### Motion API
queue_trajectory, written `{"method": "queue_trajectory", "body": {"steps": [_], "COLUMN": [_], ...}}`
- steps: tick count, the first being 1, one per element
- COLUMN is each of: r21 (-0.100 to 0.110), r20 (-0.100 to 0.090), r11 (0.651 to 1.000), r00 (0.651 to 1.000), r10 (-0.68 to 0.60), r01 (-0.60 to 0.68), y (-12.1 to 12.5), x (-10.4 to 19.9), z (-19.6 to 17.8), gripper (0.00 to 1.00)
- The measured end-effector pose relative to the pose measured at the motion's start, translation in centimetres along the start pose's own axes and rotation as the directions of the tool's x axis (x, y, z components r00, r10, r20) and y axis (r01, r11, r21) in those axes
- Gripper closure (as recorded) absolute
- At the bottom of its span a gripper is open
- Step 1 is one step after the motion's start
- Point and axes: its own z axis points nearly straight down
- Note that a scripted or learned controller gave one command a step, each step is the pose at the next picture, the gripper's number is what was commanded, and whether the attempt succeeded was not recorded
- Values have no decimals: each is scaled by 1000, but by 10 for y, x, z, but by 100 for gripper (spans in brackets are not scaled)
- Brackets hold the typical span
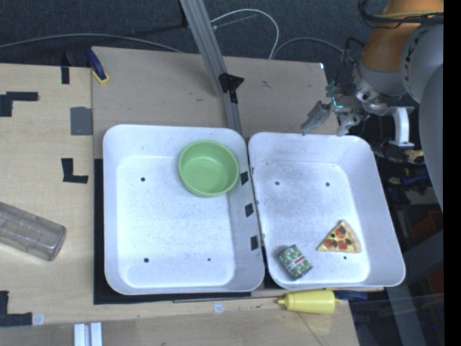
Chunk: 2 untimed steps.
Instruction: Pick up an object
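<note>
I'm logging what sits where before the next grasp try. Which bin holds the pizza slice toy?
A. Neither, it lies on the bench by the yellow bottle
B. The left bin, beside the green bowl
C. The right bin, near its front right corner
C: the pizza slice toy lies inside the right bin, toward its front right corner, with the small green box to its left.

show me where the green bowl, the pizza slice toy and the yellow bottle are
green bowl (209, 168), camera view, on the inside bottom of the bowl
pizza slice toy (340, 238), camera view, on the middle of its topped face
yellow bottle (312, 302), camera view, on the middle of its body
</note>
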Motion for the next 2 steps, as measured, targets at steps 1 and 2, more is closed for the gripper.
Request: {"method": "queue_trajectory", "body": {"steps": [1,2], "r21": [1,4], "r20": [0,0], "r11": [1000,1000], "r00": [1000,1000], "r10": [0,0], "r01": [0,0], "y": [0,1], "x": [0,1], "z": [0,44], "gripper": [0,0]}}
